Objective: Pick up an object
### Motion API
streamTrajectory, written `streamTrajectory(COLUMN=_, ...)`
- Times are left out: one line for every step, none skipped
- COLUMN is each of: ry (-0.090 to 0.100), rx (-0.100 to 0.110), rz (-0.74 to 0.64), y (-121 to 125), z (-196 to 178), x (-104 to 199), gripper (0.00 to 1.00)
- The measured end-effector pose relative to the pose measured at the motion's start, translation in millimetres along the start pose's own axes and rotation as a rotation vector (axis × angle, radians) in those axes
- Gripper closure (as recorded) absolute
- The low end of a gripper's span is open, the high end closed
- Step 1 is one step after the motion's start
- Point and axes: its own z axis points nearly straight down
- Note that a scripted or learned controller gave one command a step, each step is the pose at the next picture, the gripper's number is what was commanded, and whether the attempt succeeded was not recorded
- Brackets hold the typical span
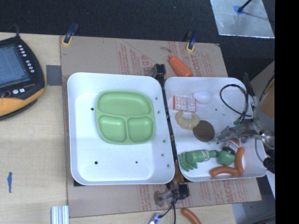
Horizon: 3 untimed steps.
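The right white bin holds several small objects. A red-and-white box and a white egg lie near its back. A beige ring and a brown round cookie sit in the middle. Along the front lie a green bottle, a green ball-shaped item with a red-and-white top and two orange sausages. My gripper hangs low at the bin's right side, just right of the cookie and above the green ball-shaped item. Nothing is visibly held in it.
The left bin holds a green divided plate. An orange carrot lies behind the right bin, and another orange piece lies in front. A black cable loops over the right bin. A teach pendant rests at far left.
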Motion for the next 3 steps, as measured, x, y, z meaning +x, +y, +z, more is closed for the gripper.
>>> streamTrajectory(ry=0.0, rx=-0.003, rz=0.002, y=49, z=-67, x=-18, gripper=0.0)
streamTrajectory(ry=0.0, rx=-0.001, rz=0.001, y=-19, z=-51, x=-11, gripper=0.0)
streamTrajectory(ry=0.0, rx=0.001, rz=-0.001, y=15, z=41, x=-14, gripper=0.0)
